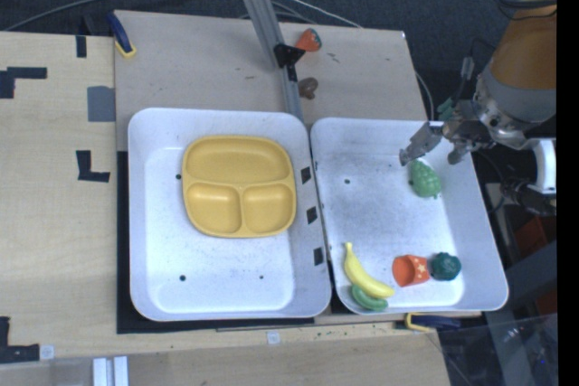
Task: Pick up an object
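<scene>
Gripper [434, 146] spread wide, above a green object [424, 179], seemingly clear of it, right bin [484, 221].

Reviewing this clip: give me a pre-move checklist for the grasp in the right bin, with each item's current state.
1. Gripper over the right bin: ok.
2. Fingers spread open: ok.
3. Green object lies just below the gripper, free of neighbours: ok.
4. Green object between the fingers: not ok, nothing held yet.
5. Banana, orange object and dark teal object away from the approach: ok.
6. Gripper height above the bin floor: cannot tell.
</scene>
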You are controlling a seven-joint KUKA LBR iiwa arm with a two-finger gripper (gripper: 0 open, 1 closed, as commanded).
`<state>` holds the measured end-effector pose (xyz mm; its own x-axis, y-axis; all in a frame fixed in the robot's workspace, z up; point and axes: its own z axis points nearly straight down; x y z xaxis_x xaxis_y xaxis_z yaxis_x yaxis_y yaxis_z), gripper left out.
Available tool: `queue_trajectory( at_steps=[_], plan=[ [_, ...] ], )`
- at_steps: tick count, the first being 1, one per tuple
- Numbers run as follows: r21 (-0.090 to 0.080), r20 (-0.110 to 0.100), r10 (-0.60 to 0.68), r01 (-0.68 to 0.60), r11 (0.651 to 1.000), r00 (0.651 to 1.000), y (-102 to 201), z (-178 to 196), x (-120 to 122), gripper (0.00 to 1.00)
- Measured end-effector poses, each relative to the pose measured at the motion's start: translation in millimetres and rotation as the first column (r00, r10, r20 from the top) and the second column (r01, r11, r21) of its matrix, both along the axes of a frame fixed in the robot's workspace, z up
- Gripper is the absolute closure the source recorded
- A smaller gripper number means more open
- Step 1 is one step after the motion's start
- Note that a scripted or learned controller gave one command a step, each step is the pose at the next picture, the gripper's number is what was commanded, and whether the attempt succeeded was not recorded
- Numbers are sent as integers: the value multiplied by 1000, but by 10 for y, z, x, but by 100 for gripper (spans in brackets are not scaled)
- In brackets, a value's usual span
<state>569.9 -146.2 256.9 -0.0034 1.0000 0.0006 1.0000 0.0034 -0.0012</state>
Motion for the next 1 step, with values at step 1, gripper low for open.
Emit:
queue_trajectory(
  at_steps=[1],
  plan=[
    [0, 0, 0, 0, 1000, 1000, 0, 1, 0, 0]
  ],
)
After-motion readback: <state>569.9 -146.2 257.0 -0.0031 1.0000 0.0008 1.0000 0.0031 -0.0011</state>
